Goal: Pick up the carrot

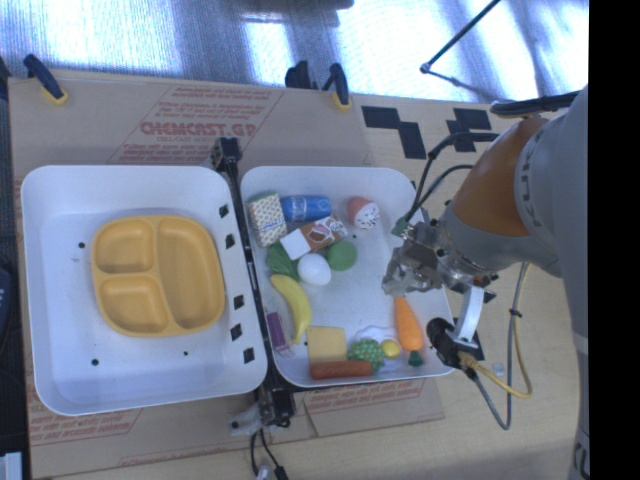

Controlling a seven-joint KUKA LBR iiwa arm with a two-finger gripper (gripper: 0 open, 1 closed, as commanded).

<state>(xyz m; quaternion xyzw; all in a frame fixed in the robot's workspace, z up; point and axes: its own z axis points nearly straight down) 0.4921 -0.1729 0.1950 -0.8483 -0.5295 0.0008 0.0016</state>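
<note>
Carrot (407,324) lies just near of the hand (408,280); its opening cannot be told. Descend squarely, straddling the carrot's thick middle.

A robotics lab: clamped cardboard (200,118), white bins (40,268), toy food (300,248).

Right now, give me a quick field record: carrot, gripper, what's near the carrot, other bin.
carrot: orange carrot lying in the right bin, near its right wall
gripper: gripper just above the carrot's upper end, carrot not seen between the fingers
neighbours: green grapes and yellow cheese block to its left
left bin: yellow divided plate
</note>
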